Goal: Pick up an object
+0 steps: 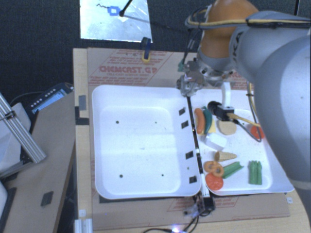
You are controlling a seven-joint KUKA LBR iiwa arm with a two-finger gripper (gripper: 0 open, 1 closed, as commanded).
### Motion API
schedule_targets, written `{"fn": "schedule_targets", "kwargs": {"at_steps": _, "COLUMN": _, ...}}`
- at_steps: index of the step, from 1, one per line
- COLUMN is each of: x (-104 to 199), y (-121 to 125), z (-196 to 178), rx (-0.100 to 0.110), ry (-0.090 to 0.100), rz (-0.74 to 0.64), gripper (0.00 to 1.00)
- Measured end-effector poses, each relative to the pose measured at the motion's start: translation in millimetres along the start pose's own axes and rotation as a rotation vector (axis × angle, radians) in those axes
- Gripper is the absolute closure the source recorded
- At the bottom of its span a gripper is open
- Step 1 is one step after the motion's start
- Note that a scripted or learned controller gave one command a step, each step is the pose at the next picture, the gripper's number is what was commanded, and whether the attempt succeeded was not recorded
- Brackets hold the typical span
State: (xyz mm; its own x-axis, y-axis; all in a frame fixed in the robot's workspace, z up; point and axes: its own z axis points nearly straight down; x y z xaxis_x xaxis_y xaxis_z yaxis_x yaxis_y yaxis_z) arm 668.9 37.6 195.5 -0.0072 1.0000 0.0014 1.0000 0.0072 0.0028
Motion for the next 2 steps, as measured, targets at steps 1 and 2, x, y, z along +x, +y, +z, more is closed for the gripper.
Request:
{"fn": "schedule_targets", "kwargs": {"at_steps": 1, "x": 27, "y": -29, "z": -28, "rx": 0.003, "ry": 0.001, "rz": 0.001, "gripper": 1.00}}
{"fn": "schedule_targets", "kwargs": {"at_steps": 2, "x": 27, "y": -85, "z": -61, "rx": 0.005, "ry": 0.000, "rz": 0.006, "gripper": 1.00}}
